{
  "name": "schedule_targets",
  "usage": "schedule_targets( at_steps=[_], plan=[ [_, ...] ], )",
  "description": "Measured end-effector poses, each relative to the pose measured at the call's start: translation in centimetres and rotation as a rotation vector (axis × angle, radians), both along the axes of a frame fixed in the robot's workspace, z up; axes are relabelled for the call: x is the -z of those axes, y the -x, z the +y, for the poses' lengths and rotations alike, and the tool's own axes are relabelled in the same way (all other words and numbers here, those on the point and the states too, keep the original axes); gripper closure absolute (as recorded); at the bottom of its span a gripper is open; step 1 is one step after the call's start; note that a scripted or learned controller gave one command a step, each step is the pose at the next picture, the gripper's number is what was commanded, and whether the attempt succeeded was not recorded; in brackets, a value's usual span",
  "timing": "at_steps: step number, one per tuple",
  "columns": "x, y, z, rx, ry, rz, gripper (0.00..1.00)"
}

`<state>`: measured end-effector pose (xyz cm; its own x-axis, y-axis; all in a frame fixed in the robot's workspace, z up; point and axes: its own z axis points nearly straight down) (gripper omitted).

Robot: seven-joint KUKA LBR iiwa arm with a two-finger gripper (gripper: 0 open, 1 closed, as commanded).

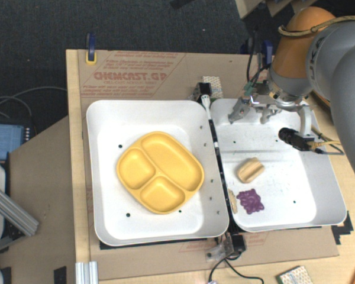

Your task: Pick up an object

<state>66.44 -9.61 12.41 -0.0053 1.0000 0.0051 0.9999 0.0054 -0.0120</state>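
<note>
On the left of the counter (136, 70) we see the left bin (100, 158), and in its middle lies a yellow divided plate (160, 171) with three compartments, turned at a slant and flat on the bin floor. Moving right, the two bins touch along their shared edge. Just inside the right bin (319, 200), against its left wall, we find a thin tan stick (233, 201). Beside it sits a purple grape bunch (250, 200), and just above that, apart from it, a tan bread roll (249, 170) lies at a tilt. At the far end of this bin we see the gripper (250, 114), well apart from the roll and the bunch. Its fingers (236, 115) are spread and released, with nothing between them. The grey arm (319, 40) with its orange band reaches in from the upper right.
</note>
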Motion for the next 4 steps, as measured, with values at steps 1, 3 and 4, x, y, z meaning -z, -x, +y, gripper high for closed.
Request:
schedule_targets(
  at_steps=[1,3,4],
  plan=[
    [4.3,8.3,-7.3,0.014,0.006,-0.001,0.0],
    [4.0,14.6,-1.5,0.009,0.003,-0.004,0.0],
    [2.9,14.0,-1.4,0.007,0.006,-0.015,1.0]
  ],
)
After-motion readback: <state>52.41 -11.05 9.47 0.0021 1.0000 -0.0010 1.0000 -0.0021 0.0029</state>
